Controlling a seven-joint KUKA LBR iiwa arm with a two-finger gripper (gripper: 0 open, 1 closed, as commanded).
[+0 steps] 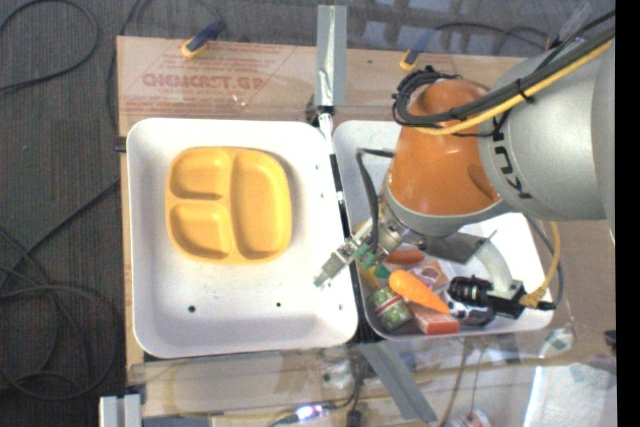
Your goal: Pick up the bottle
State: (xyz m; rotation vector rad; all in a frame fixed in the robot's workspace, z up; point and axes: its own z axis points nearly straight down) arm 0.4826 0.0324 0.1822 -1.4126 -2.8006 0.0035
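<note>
A small green bottle lies in the front left corner of the right bin, pressed among other small items. My gripper hangs below the orange wrist band at the rim between the two bins, just left of and behind the bottle. Its metal tip reaches over the left bin's right edge. The big grey and orange arm hides most of the right bin.
An orange carrot, a red piece and a red and white block crowd around the bottle. A yellow divided tray lies in the back of the left bin.
</note>
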